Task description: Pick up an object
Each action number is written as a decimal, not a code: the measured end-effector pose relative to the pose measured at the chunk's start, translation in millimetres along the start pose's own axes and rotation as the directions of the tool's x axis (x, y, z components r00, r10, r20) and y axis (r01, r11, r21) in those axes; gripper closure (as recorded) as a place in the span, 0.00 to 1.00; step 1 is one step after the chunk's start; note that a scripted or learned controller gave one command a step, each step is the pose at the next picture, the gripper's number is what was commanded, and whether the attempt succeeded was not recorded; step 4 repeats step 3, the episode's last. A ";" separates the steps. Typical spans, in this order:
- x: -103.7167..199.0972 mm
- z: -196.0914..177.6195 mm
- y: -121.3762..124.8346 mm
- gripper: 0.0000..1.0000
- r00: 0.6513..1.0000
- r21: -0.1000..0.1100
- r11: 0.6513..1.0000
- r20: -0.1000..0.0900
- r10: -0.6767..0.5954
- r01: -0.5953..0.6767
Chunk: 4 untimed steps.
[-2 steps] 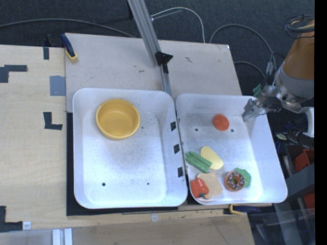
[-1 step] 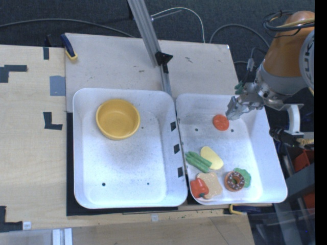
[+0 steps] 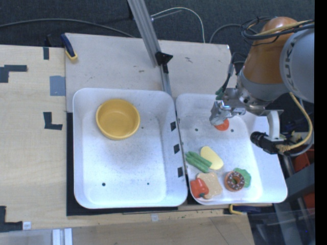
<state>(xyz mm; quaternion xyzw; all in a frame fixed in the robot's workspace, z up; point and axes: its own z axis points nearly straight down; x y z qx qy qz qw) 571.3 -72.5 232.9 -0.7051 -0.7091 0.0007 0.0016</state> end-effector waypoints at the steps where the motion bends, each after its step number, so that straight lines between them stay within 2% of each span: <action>1: 56.1 -3.5 -12.4 1.00 1.000 -0.001 1.000 -0.001 -0.002 0.002; 2: 108.9 10.5 -10.8 1.00 1.000 0.001 1.000 0.000 -0.001 0.001; 3: 169.0 1.8 -20.5 1.00 1.000 -0.001 1.000 -0.001 -0.003 0.003; 4: 169.0 1.8 -20.5 1.00 1.000 -0.001 1.000 -0.001 -0.003 0.003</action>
